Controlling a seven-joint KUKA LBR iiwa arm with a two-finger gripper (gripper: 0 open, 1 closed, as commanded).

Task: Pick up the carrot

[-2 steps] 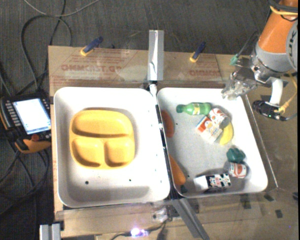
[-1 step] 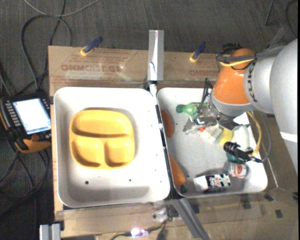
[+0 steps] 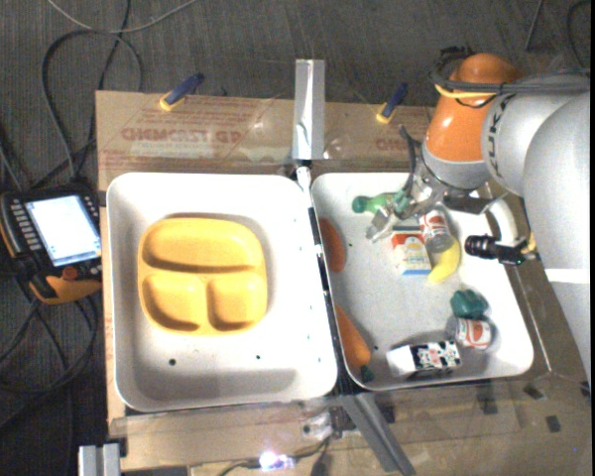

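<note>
The carrot lies in the right bin, against its left wall near the front, its long axis running diagonally from upper left to lower right; which end is the tip is unclear. A second orange piece lies farther back along the same wall. The gripper hovers well away, by a green toy, fingers slightly apart, holding nothing.

The grey arm reaches in from the right, its claw lowered, pointing left.
</note>
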